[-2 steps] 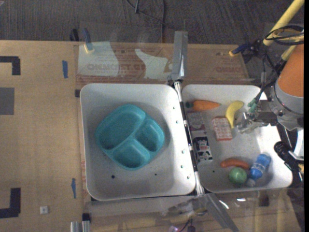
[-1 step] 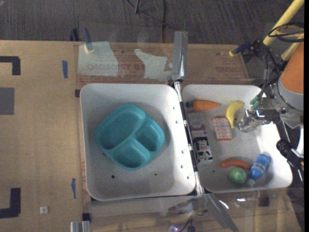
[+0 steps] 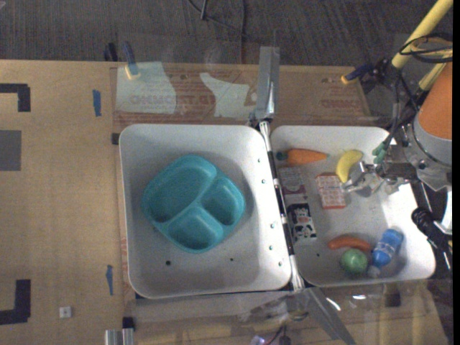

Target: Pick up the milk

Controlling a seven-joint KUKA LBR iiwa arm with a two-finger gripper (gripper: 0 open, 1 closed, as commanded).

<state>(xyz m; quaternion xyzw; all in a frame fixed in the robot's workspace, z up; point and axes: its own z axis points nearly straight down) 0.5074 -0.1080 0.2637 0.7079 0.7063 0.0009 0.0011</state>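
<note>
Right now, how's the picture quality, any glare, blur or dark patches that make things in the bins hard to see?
Camera view: soft overall, small print unreadable; the milk by the divider is blurry, its label a black-and-white smudge. Pale reflections on the clear sheet above the bins. The white bins are evenly lit, with only faint shadow under the teal tray. The tool near the banana is smeared, metal glinting.

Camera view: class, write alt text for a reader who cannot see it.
The gripper hangs over the right bin near a banana, with milk cartons along the bin's left wall. The left bin holds a teal divided tray.
</note>
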